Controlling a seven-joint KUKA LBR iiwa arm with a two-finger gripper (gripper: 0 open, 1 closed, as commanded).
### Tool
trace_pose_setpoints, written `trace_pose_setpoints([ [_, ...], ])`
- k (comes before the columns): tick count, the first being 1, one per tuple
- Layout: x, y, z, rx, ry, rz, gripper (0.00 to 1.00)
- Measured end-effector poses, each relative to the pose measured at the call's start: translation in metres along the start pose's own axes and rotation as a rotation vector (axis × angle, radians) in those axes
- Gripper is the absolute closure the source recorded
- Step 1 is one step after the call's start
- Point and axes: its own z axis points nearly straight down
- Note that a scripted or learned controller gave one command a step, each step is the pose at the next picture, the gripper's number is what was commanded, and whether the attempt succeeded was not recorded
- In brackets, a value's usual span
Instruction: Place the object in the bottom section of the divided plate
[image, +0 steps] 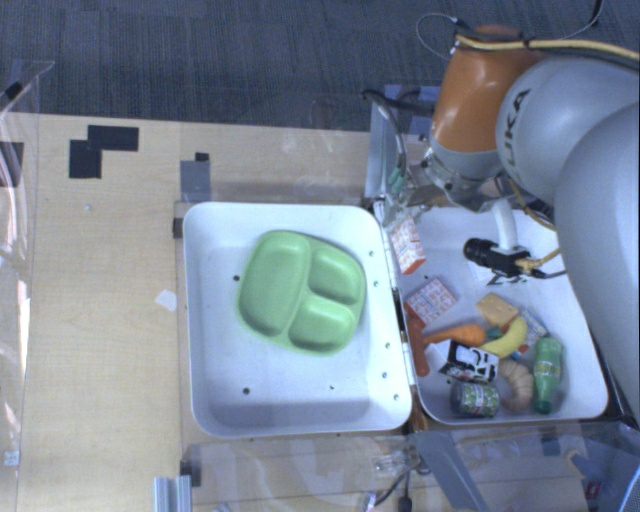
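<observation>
The gripper is hanging just right of the green divided plate, over the right bin. Whether it is open or gripping anything, I cannot tell.

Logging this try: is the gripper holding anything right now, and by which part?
It looks so: a small red-and-white packet hangs at the gripper, gripped by its top edge, over the gap between the bins. The green divided plate holds nothing.

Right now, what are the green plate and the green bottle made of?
The green plate looks like smooth moulded plastic: one even matte colour, rounded dividers, soft sheen. The green bottle in the right bin seems plastic too, glossy and slightly see-through, though it is too small to be sure.
</observation>
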Motion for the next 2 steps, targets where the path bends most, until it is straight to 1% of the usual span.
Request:
trace_pose_setpoints([
  [1, 0.046, 0.013, 0.000, -0.001, 0.000, -0.245, 1.00],
  [2, 0.093, 0.011, 0.000, 0.000, 0.000, -0.342, 1.00],
])
